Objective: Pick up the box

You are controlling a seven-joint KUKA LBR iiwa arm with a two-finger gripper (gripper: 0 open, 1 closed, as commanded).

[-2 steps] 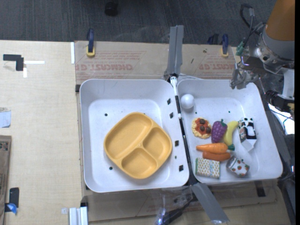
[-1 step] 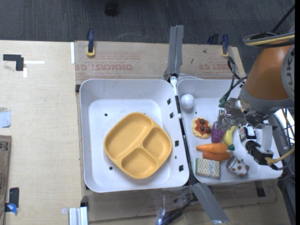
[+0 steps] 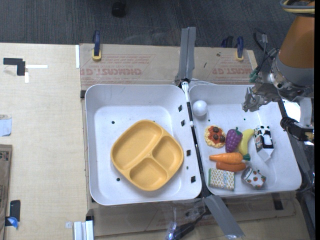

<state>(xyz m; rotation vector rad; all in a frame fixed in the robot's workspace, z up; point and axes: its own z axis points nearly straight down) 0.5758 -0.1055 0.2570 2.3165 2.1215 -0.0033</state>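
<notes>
On the far left, pale wooden bench top (image 3: 40, 134), then a sheet of brown cardboard (image 3: 135, 66) pinned at the back by a blue clamp (image 3: 96, 45). Next, the left bin (image 3: 92, 134), white and shallow, with a yellow divided plate (image 3: 146, 155) lying flat near its middle, turned at a slant. Past the grey divider, the right bin (image 3: 225, 98), crowded with toy food. At its rear left, a white ball (image 3: 199, 107). Further forward, a small pizza (image 3: 215, 136), then purple grapes (image 3: 233, 140) touching a yellow banana (image 3: 245, 141). Below those, two orange carrots (image 3: 229, 159) lying crosswise. At the front edge, just under the carrots, the box (image 3: 221, 179), small, greenish and patterned, lying flat and untouched. Just right of it, a round spotted piece (image 3: 254, 178), and above that a black-and-white carton (image 3: 263, 137). Over the bin's rear right corner, well apart from the box, the gripper (image 3: 251, 103), hanging below the orange-banded arm (image 3: 299, 39); released or clenched, cannot tell.
</notes>
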